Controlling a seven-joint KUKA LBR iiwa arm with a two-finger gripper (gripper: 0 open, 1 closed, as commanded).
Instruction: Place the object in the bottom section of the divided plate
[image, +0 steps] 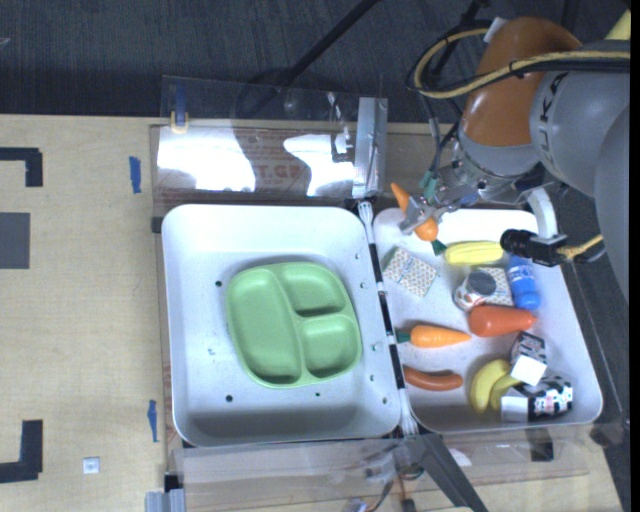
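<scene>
The tool (420, 215) hangs over the right bin's (580, 385) top corner; the green plate (262, 325) sits in the left bin (190, 300).

Left bin (190, 300): I see the divided plate (293, 322) lying in its middle.
Right bin (580, 370): carrot (436, 336) left; sausage (433, 379) before it; banana (486, 383) right of sausage.

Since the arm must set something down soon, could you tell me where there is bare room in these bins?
All three sections of the green divided plate are bare, as is the left white bin's floor around it. The right white bin is crowded with toy food; only its top corner beside the yellow banana looks free.
</scene>
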